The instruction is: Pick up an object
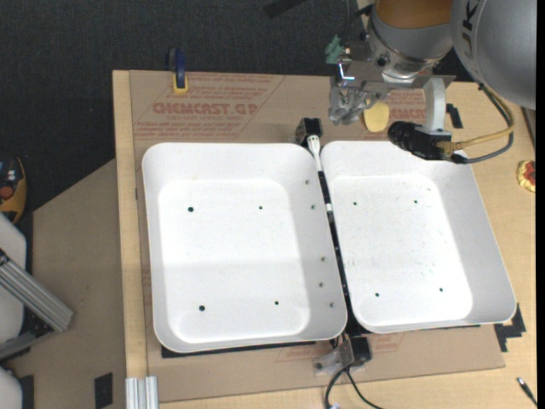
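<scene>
Two white bins (238,164), claw (351,109) beside yellow object (375,117).

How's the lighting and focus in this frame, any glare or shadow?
Camera view: the left bin has a brighter band across its lower floor, no harsh glare; the right bin is evenly lit; the gripper at the top looks soft and cluttered.

A dark carpet (102,24) was seen beyond the bench. A brown board (230,100) with red lettering was laid under the bins, and an aluminium rail (34,301) at left.
</scene>
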